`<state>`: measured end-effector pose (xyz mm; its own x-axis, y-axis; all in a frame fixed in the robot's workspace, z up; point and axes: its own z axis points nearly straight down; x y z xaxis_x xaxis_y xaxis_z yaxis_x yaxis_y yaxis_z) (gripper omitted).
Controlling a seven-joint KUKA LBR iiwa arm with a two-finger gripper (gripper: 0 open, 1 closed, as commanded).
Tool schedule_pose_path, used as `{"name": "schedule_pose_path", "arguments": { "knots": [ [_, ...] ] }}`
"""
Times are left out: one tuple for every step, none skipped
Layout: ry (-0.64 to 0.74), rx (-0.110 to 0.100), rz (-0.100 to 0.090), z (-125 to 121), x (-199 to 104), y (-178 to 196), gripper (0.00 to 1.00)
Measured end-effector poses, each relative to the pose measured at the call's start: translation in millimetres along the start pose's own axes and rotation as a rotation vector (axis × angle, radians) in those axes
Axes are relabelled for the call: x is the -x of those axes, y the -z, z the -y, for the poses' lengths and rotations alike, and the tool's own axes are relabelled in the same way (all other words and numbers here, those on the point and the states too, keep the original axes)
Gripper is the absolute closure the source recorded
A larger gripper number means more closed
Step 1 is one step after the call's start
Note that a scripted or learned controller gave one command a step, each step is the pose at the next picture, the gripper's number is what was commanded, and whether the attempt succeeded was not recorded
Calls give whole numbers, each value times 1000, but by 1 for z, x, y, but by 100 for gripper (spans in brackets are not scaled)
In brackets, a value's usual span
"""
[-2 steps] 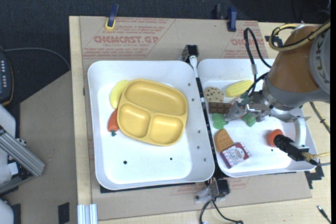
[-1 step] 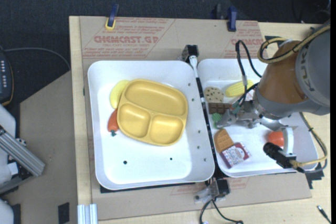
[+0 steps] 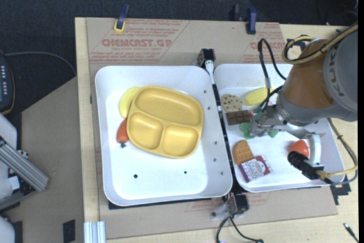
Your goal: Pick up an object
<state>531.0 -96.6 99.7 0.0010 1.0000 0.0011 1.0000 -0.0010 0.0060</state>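
Now, from my remote station, I look down at a slant on a bench topped with a printed cardboard sheet (image 3: 142, 42), bearing two shallow white bins side by side.

The left bin (image 3: 159, 179) holds a yellow divided plate (image 3: 165, 122) with three compartments. A pale yellow piece (image 3: 127, 99) pokes out from under the plate's upper left edge. A small orange-red piece (image 3: 122, 132) lies touching the plate's left side.

The arm (image 3: 310, 88), grey with an orange band, reaches in from the right over the right bin (image 3: 281, 173). Its gripper (image 3: 263, 124) sits low over the middle of that bin, towards its left half. I cannot tell whether the gripper is open or closed, nor whether it holds anything.

The loose objects to pick from lie around it. A brown block (image 3: 238, 117) is just to its left. A small green item (image 3: 248, 130) is right beside it, partly hidden. A round speckled cookie (image 3: 230, 102) lies above the block, near the bin's left wall. A yellow corn cob (image 3: 256, 96) lies above the gripper. Below it are a tan slice of toast (image 3: 243, 151) and, touching that, a red packet (image 3: 255, 168). An orange-red round item (image 3: 298, 148) sits to the lower right, under the arm.
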Motion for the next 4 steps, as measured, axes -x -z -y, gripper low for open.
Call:
{"name": "schedule_pose_path", "arguments": {
  "knots": [
    [1,-3,2,3,0,42,100],
    [3,-2,2,1,-9,90,100],
    [2,0,2,0,-10,128,100],
    [5,-1,2,-38,-44,136,100]
  ]
}}
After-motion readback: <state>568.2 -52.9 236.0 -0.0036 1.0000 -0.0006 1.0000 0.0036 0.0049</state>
